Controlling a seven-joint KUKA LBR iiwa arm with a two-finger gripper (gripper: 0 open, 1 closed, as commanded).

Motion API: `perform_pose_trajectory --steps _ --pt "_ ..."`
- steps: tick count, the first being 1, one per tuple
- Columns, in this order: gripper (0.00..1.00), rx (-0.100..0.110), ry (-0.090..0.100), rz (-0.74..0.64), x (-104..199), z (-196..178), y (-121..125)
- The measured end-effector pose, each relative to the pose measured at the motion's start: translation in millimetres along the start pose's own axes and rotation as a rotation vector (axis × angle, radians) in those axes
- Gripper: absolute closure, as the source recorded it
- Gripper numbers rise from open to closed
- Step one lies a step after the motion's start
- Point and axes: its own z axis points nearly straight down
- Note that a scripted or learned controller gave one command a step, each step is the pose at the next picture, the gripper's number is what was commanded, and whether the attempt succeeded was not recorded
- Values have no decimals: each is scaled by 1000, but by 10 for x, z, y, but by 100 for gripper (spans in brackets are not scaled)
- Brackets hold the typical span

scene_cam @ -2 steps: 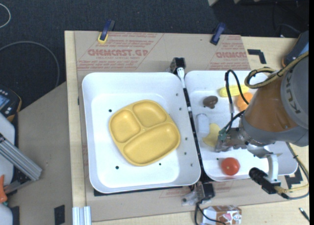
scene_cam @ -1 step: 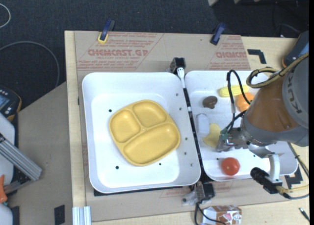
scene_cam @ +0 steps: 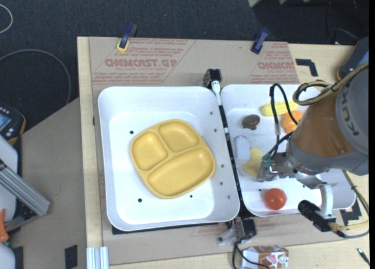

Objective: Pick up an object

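Bench with two white bins; my gripper (scene_cam: 265, 170) hangs low in the right bin (scene_cam: 234, 99).
Jaw state: I cannot tell. Pale yellow piece (scene_cam: 254, 160) lies touching the gripper, red ball (scene_cam: 275, 198) just beside; I'd centre before closing.

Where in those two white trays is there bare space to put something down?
Left bin: bare floor all round the yellow plate, widest along the top edge. Right bin: crowded; the arm covers much of it, with a brown lump, tomato and yellow pieces nearby.
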Motion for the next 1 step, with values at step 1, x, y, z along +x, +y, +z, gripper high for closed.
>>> perform_pose_trajectory --steps 1 --pt "100 0 0 -1 -14 0 0"
